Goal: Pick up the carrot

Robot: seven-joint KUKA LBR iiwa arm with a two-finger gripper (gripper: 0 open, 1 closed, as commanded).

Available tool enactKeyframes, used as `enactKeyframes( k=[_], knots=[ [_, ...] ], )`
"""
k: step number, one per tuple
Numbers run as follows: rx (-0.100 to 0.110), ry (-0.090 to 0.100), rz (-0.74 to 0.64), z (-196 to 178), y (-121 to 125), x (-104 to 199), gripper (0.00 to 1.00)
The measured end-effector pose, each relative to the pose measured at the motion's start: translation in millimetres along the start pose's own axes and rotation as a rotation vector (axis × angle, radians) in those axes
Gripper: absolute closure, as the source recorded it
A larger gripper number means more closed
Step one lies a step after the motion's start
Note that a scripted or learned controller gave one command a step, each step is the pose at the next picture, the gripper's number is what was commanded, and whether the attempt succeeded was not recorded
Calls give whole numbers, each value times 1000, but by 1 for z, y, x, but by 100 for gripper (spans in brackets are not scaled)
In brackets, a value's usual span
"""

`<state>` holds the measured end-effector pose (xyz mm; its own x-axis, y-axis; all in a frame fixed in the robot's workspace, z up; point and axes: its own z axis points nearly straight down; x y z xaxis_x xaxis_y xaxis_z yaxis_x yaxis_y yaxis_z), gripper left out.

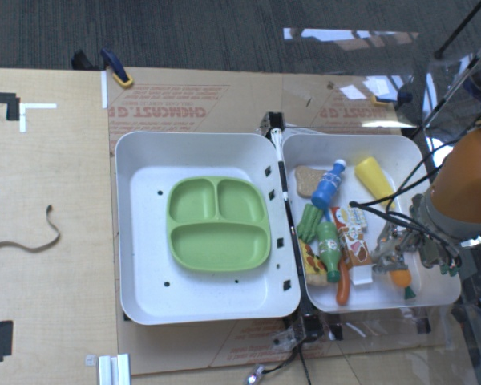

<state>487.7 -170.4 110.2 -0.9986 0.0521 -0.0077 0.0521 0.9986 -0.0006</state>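
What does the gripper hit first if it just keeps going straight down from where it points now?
Most likely the carrot, a small orange piece lying directly beneath the gripper near the right bin's front edge. The white packet sits just left of that line. Depth is unclear from this slanted view.

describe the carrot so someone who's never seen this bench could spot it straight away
Look in the right-hand shallow white bin, the one crowded with toy food. Go to its near right corner, just under the grey arm's gripper. The small orange carrot with a green tip lies there alone, apart from the red sausage and green bottle further left.
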Motion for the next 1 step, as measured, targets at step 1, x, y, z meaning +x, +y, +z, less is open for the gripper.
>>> enactKeyframes(
  k=[1],
  knots=[
    [0,0,0,0,0,0,0]
  ],
)
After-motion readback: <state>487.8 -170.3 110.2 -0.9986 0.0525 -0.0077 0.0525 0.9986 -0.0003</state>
